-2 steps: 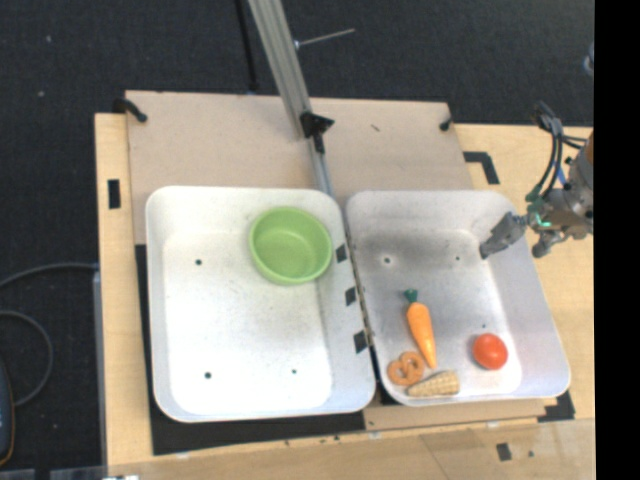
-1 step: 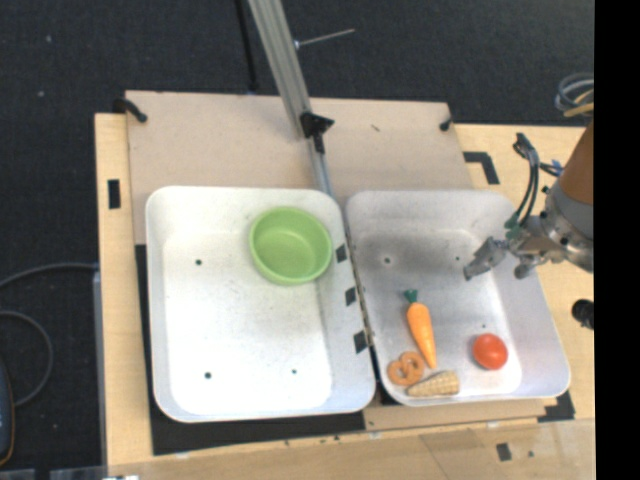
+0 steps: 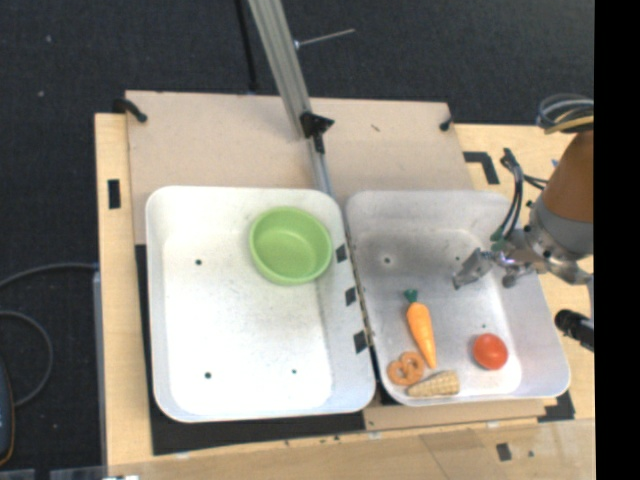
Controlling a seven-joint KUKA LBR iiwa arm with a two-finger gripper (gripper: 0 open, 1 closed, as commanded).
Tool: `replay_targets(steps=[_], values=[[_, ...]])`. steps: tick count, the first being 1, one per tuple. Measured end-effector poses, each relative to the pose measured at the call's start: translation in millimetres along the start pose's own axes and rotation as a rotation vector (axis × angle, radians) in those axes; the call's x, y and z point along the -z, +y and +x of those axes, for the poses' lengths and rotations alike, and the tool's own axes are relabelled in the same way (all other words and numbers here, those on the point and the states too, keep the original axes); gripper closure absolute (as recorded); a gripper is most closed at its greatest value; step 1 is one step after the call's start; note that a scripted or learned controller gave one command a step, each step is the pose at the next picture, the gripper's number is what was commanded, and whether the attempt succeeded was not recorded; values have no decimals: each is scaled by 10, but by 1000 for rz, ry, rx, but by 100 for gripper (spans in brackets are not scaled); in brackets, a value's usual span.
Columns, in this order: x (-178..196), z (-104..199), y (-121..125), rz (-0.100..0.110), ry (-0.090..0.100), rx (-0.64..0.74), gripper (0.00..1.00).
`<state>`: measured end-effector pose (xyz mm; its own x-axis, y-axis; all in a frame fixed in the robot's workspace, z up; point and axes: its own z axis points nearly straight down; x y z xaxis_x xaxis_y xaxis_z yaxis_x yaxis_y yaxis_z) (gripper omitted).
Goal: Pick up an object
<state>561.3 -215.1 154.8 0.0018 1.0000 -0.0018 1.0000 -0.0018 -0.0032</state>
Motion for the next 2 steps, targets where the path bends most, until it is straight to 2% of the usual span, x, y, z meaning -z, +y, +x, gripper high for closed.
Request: replay_targets(steps=[1, 2], values=[[-496, -13, 3, -4, 0, -1, 0], [-383, -21, 12, -8, 0, -5, 100]])
